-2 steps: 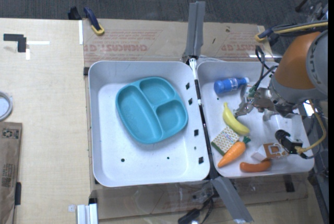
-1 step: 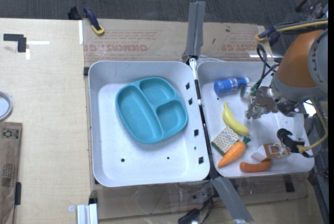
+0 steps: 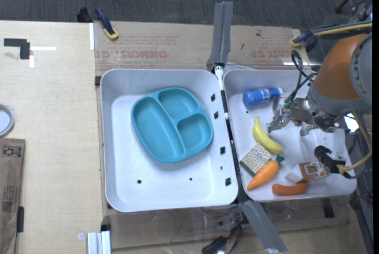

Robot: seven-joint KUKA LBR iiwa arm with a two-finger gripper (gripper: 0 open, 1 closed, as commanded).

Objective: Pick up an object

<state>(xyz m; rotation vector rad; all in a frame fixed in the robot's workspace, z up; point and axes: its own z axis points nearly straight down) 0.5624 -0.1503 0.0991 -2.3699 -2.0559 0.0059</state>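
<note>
Seen from above at a slant: two shallow white bins side by side on a wooden bench. In the left bin (image 3: 118, 146), a teal divided plate (image 3: 172, 124) with three sections, lying flat near the middle, tilted a little off square. In the right bin (image 3: 237, 84), a cluster of small things. At about 11 o'clock of that bin, a blue bottle (image 3: 261, 96) on its side, white cap pointing toward 3 o'clock. Near the centre, a yellow banana (image 3: 266, 136), curved, running from 11 to 5 o'clock. Just beside the banana's lower end, at 7 o'clock of the bin, a small patterned packet (image 3: 256, 158), with an orange carrot (image 3: 263, 174) touching its edge, green top toward 1 o'clock. At 5 o'clock, along the near wall, an orange-red sausage (image 3: 290, 189), and just above it a small brown and white tag-like item (image 3: 309, 171), too small to identify. Reaching in from 3 o'clock, the grey arm (image 3: 343, 78) with its orange band, wrist over the right half of the right bin. Gripper (image 3: 283, 118) low, at 2 o'clock from the banana and 5 o'clock from the bottle, near both. Fingers spread somewhat apart, with nothing visible between them. Beyond the bins at 12 o'clock, a sheet of brown cardboard (image 3: 154, 45) with red print.
</note>
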